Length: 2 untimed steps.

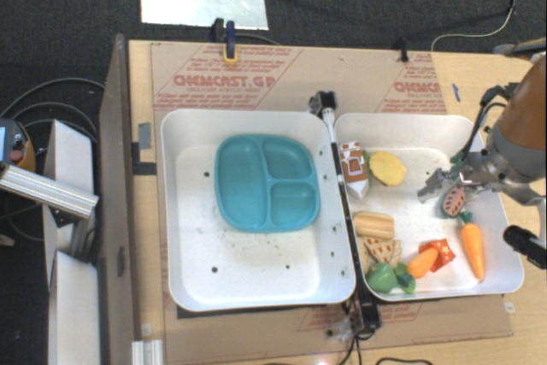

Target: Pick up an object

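My gripper hangs over the right side of the right bin, reaching in from the right. A watermelon slice lies directly under it, touching or nearly touching; I cannot tell whether it is gripped. An orange carrot lies just below the slice. Further left in the same bin sit a yellow lemon-like piece and a small brown and white carton.
The right bin's front holds a bread roll, a waffle piece, a green pepper, a small orange piece and a red piece. A teal divided plate lies in the left bin.
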{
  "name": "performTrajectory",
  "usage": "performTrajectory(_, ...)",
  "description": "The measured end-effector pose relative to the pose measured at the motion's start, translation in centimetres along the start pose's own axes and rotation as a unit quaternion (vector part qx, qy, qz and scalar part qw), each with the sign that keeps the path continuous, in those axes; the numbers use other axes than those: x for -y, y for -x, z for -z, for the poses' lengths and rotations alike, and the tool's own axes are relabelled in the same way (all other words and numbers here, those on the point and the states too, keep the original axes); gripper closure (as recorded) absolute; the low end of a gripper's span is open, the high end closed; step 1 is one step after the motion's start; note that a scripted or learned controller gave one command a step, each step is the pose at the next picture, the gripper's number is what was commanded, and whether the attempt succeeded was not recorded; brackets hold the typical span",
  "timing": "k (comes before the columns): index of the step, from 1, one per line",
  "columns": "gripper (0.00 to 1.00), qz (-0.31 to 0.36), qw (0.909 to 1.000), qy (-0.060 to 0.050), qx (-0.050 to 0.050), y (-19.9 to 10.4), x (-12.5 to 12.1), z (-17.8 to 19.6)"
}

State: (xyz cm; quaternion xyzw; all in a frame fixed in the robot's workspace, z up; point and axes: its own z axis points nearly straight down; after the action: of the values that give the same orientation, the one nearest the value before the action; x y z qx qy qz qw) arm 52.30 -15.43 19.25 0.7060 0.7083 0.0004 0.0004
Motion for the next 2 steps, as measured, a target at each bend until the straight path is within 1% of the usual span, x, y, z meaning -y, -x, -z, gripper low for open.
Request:
performTrajectory(1, 0.00, -0.002, 1.0000, -0.001, 0.001, 4.9, -2.7, -5.9)
performTrajectory(2, 0.00, 0.001, 1.0000, -0.001, 0.000, 4.1, -4.8, -11.1)
